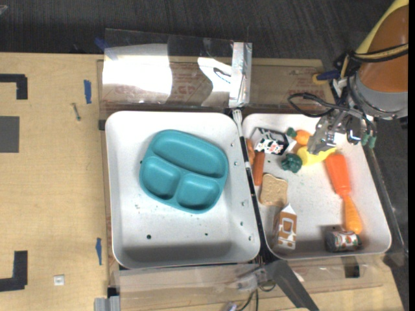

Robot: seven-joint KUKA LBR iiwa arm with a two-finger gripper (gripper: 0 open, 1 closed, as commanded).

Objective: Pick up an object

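**Desk:** What does the bench show?

**Photographer:** Two white bins side by side. The left bin (123, 193) carries a teal divided plate (184, 170). Take the slice of toast (273, 190) in the right bin (379, 199) as the marker: everything else sits around it.

**Desk:** Where is the gripper?

**Photographer:** The gripper (322, 141) hangs up and to the right of the toast, low over a yellow piece (316, 155). Whether its fingers are parted or closed I cannot tell; the metal blurs together there, and nothing reads clearly as held.

**Desk:** And the objects available for picking?

**Photographer:** A black-and-white carton (270, 142) lies just above the toast, a dark green piece (292, 163) to its upper right. An orange brush-like tool (342, 190) stretches well to the toast's right. A thin orange stick (258, 166) runs along its left. Just below the toast stands a small brown-and-white carton (285, 227), and a small can (342, 240) lies at its lower right.
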